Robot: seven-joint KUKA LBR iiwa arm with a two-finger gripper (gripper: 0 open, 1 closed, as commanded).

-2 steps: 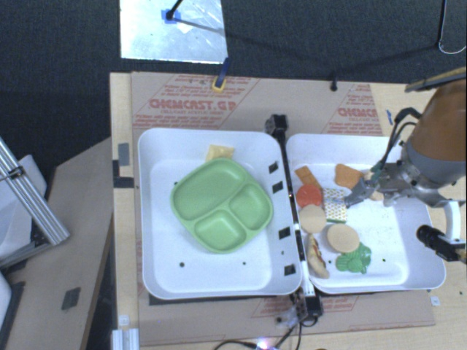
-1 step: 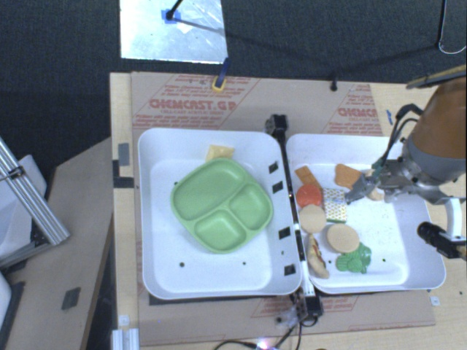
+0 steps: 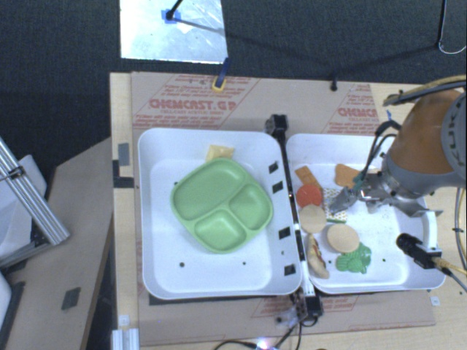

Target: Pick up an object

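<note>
Right bin [image 3: 379,279]: I count toy foods, including a red tomato [image 3: 310,195] and green broccoli [image 3: 353,259]. Gripper [image 3: 340,204] fingers: I cannot tell.

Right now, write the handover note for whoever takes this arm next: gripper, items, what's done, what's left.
Gripper: low in the right white bin, among the toy food; whether it grips anything cannot be made out from above.
Items in the right bin: round red toy tomato, orange wedge, orange-brown strip, two tan round discs, green leafy piece, banana-like piece at the left wall.
Left white bin: green three-compartment plate, small yellow piece behind it.
Done: arm positioned over the pile.
Left: nothing visibly lifted; grasp and raise one item.
</note>
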